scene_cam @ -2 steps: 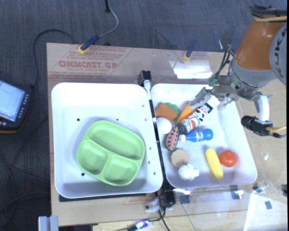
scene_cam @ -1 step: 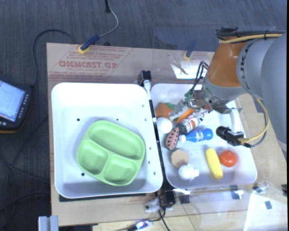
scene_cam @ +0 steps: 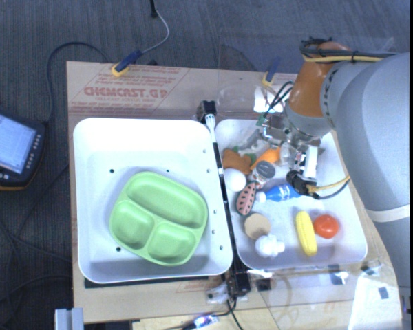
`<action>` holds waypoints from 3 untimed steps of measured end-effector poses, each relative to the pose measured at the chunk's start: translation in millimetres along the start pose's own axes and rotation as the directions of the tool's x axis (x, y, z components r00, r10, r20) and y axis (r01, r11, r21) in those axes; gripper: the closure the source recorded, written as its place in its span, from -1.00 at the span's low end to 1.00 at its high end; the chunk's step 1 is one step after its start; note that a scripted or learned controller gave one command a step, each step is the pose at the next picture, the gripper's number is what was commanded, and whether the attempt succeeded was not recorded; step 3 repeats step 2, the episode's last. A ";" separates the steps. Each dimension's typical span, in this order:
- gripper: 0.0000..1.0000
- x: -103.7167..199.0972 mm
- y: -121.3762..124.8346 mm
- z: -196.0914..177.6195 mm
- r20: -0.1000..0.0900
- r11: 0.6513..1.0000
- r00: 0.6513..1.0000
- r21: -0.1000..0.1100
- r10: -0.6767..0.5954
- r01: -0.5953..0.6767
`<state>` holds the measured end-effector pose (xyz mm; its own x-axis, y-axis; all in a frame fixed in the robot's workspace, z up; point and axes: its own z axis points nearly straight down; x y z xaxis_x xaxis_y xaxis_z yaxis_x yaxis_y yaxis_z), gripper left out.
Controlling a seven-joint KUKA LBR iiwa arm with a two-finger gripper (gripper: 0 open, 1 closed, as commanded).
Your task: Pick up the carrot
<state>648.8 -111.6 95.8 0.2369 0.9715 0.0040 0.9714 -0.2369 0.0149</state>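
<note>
The green plate (scene_cam: 160, 217) sits in the left bin (scene_cam: 96, 143). In the right bin (scene_cam: 344, 243), near the back, lies the carrot (scene_cam: 267, 155), a small orange thing. The pincer (scene_cam: 283, 141) is right beside it, just up and to the right, almost touching. I cannot tell how the pincer stands. The carrot looks too short to show which way it points.
</note>
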 end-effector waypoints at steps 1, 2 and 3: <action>1.00 -2.9 -2.2 -8.3 0.007 1.000 1.000 0.012 0.003 -0.003; 1.00 43.4 -6.3 -122.7 0.004 0.994 0.994 0.004 0.106 -0.106; 1.00 43.4 -6.3 -122.7 0.004 0.994 0.994 0.004 0.106 -0.106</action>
